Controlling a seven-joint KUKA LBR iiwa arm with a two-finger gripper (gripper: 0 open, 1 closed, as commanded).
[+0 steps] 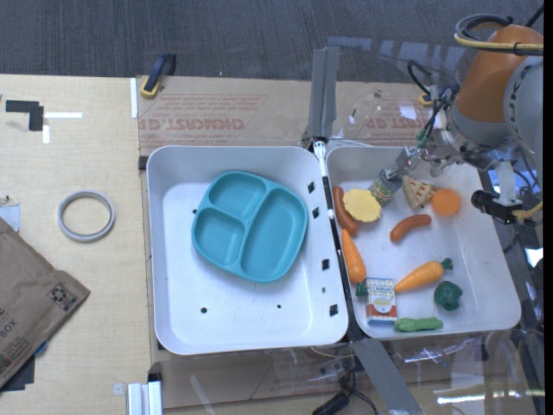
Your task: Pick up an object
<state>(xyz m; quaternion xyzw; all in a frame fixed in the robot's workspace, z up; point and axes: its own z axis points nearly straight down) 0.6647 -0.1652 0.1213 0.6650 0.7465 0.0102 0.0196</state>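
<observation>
**Pincer hovering over the toy food**

The pincer (413, 164) is hanging over the right bin (484, 318)'s far end; whether it is spread, I cannot tell. The sausage (409, 226) lying just below looks light, rigid and slick; gripping across its middle seems safest.

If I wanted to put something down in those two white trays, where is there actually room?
The left bin has bare floor all round the teal divided plate, widest along its near edge. The right bin is crowded: sausage, carrot, small carton and broccoli. Its freest patch lies between the orange ball and the broccoli.
</observation>
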